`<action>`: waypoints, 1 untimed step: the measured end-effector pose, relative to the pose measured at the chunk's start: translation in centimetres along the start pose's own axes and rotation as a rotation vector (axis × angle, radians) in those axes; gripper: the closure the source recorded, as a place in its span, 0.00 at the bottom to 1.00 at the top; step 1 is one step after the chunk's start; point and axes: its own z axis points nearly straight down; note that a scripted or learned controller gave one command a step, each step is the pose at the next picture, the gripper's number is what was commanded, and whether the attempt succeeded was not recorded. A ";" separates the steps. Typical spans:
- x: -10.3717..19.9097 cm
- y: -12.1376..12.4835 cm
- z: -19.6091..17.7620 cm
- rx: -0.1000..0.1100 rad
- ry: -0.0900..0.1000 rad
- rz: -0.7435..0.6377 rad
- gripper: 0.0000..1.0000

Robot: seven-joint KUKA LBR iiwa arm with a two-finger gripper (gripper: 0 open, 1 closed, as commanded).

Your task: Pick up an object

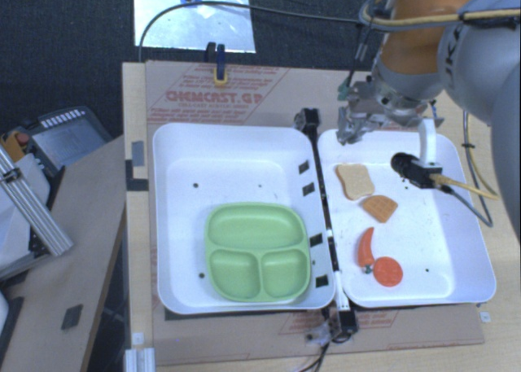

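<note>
The right bin (456, 281) holds a tan slice of toy bread (355, 181), a small orange-brown wedge (379, 207), a red curved chili-like piece (366, 247) and a red round slice (387, 271). My gripper (350, 131) hangs over the far left corner of that bin, above and behind the bread, with nothing visible between its fingers. The fingers look close together, but the slant hides the gap.
The left bin (179, 159) holds a green divided plate (256, 251) at its near right. A black clip row runs along the seam between the bins (319, 199). Cardboard lies under both bins.
</note>
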 end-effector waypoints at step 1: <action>6.1 -0.1 0.9 0.001 0.001 -0.002 1.00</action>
